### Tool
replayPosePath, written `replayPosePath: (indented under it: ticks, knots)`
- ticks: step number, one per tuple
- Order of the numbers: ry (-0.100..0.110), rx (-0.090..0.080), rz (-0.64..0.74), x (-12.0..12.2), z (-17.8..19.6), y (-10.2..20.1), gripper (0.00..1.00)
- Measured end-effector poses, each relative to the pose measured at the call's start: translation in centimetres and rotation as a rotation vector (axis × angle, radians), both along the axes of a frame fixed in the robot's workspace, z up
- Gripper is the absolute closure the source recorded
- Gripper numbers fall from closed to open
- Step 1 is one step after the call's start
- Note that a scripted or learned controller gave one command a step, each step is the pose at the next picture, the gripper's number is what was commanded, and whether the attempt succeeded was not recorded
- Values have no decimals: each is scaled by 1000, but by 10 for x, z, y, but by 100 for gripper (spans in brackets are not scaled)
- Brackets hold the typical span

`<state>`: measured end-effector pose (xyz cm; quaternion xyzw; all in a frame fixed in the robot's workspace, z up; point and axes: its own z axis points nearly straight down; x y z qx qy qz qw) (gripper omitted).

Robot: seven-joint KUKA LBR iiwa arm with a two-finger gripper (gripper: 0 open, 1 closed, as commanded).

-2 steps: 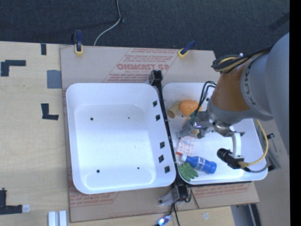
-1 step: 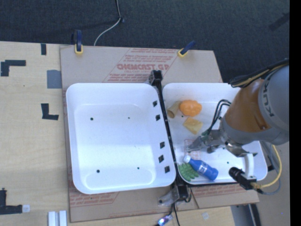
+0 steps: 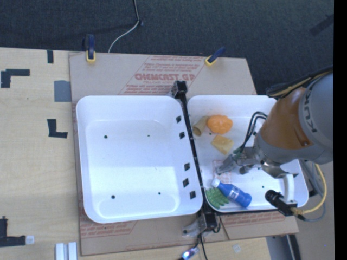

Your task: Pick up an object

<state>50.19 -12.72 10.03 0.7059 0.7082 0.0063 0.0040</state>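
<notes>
Zero picked: nothing lifted yet
tool (image 3: 223, 167): low in right bin (image 3: 255, 103), can't tell its state
nearby: bottle (image 3: 235, 194), orange (image 3: 219, 124)
left: grab, lift

White bins (image 3: 130, 161); orange ball (image 3: 219, 124), pale yellow block (image 3: 222, 143), blue bottle (image 3: 235, 194) with white cap, green thing (image 3: 217, 198), tan counter (image 3: 32, 161).

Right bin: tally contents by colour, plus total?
Orange: 1, round orange object
Tan/yellow: 2, small tan cylinder and pale yellow block
Blue: 1, blue bottle with white cap
Green: 1, green item at the near left corner
Total: 5 in the right bin
</notes>
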Motion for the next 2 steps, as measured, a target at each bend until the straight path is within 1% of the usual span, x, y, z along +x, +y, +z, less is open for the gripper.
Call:
replayPosePath:
  ticks: [1, 2]
  knots:
    - [-2, -11, -4, 25, 146, -42, 100]
    - [19, -1, 0, 0, 123, 9, 100]
